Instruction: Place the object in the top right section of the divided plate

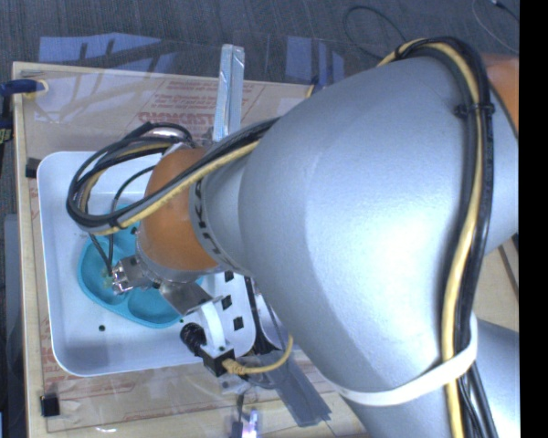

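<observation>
A blue divided plate (105, 286) lies in the left white bin (59, 245), and most of it is covered by the arm. My arm's orange band (169, 217) and wrist hang directly over the plate. The gripper itself is hidden beneath the wrist, and no object for placing can be made out.
The big grey arm body (374, 226) covers the right bin and most of the bench. Black cables (110, 167) loop over the left bin's upper part. A blue clamp (18, 88) sits at the bench's far left corner. A vertical metal strip (230, 89) stands behind the bins.
</observation>
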`<state>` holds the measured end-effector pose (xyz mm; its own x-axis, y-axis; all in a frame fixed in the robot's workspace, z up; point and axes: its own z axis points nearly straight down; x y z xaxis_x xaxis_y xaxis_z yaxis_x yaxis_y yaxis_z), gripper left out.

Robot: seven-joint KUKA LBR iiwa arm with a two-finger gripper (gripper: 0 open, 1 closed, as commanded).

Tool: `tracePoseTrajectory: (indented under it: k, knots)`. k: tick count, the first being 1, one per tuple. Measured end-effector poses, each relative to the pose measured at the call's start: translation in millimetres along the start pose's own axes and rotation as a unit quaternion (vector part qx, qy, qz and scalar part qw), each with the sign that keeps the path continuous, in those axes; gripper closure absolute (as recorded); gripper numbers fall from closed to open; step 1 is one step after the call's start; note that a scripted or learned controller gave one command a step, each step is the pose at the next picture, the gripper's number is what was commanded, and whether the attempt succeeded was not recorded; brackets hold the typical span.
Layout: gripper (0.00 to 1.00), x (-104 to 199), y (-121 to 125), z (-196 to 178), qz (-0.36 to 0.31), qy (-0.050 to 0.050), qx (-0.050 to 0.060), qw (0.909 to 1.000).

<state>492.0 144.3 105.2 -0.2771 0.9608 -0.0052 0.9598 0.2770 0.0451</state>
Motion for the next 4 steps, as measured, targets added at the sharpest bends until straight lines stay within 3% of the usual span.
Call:
tracePoseTrajectory:
  k: [1,2,3,4]
  knots:
    - [1.00,54.9,44.9,15.2,-0.020,0.001,0.023,0.9995]
    - [1.00,23.7,-8.5,11.3,-0.138,0.005,0.020,0.9902]
    - [1.00,30.9,-4.3,11.2,-0.182,0.003,0.017,0.9831]
    - [1.00,30.9,-3.3,2.0,-0.185,0.003,0.017,0.9827]
